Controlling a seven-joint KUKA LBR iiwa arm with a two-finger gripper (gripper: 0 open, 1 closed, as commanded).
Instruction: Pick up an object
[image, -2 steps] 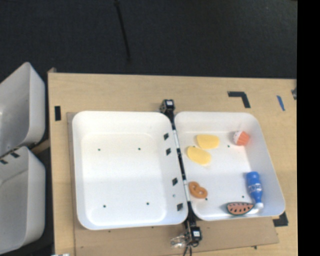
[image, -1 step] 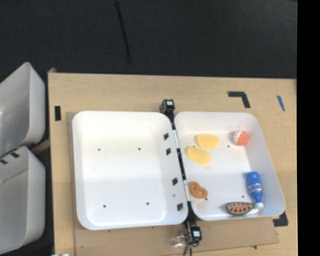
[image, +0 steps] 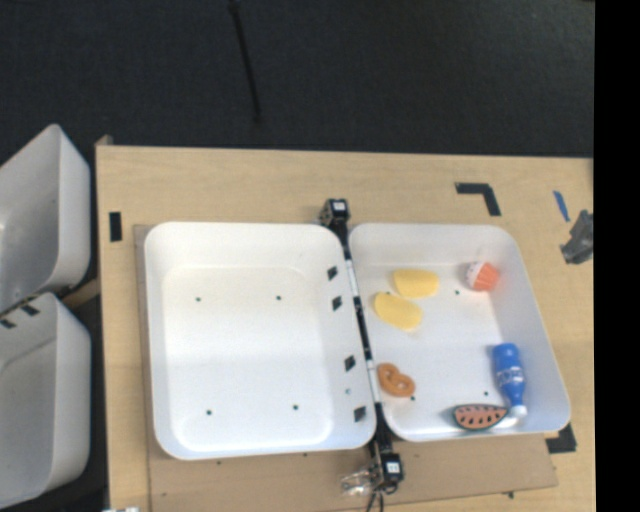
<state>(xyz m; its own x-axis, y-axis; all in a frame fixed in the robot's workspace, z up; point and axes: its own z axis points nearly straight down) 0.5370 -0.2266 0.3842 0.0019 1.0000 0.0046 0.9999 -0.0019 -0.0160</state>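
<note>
Two shallow white bins sit side by side on the tan bench (image: 300, 185), joined along their shared middle edge by a row of small black clips. The left bin (image: 160, 300) shows only its white floor with a few dark dots. The right bin (image: 530, 320) carries all the toys: two yellow lemon-like pieces lie near its upper middle, the upper yellow piece (image: 415, 283) just beside the lower yellow piece (image: 398, 312), which sits closer to the shared edge. A small orange-and-white toy (image: 482, 277) rests near the bin's far right corner. A pretzel (image: 395, 381) lies against the shared edge toward the near side. A blue bottle (image: 508, 372) lies along the right wall, its white cap pointing to the near edge, and a watermelon slice (image: 480, 417) sits in the near right corner, close to that cap. The gripper (image: 579, 240) appears only as a grey shape at the bench's right edge, outside the bins and well apart from every toy; whether it is wide or narrow cannot be told.
</note>
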